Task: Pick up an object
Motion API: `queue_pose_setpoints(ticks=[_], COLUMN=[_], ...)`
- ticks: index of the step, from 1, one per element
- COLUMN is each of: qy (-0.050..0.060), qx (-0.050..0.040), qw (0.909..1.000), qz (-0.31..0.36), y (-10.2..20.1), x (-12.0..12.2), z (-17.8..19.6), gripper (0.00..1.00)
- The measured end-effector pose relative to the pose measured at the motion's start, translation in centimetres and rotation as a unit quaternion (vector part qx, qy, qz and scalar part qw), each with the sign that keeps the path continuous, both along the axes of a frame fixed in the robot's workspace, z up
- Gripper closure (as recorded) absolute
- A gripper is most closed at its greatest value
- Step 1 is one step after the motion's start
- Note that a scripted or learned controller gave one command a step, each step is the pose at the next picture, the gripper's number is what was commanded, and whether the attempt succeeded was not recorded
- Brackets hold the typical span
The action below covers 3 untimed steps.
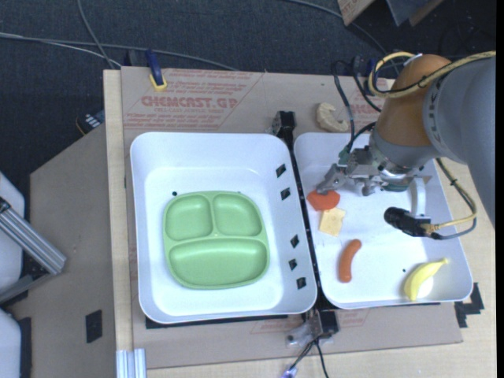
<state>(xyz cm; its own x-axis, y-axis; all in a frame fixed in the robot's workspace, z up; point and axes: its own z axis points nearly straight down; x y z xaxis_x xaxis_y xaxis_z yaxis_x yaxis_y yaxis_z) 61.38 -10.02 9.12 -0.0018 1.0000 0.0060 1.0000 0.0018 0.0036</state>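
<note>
My gripper (332, 183) hangs low over the left part of the right bin (378, 294), its tip just above and touching the top edge of a flat red piece (324, 201). A yellow cheese wedge (332, 222) lies right below the red piece. Further toward the front lie an orange-red sausage (349, 260) and, in the front right corner, a yellow banana (423, 279). From this angle the red piece is beneath the tip, not seen lifted.
The left bin (146, 211) holds a green divided plate (214, 239). A black connector with a cable (405, 220) hangs from the arm over the right bin. A beige lump (331, 116) lies on the cardboard behind the bins.
</note>
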Motion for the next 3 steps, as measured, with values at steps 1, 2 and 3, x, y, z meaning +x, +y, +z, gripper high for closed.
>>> queue_pose_setpoints(ticks=[1,2,3], qy=[-0.007,-0.002,-0.001], qx=[-0.0011,-0.0038,-0.0034], qw=[1.0,1.0,1.0], qz=[0.0,0.0,0.0], y=[0.0,-0.8,-0.8], x=[0.4,1.3,2.2], z=[1.5,6.9,11.6], gripper=[1.0,1.0,1.0])
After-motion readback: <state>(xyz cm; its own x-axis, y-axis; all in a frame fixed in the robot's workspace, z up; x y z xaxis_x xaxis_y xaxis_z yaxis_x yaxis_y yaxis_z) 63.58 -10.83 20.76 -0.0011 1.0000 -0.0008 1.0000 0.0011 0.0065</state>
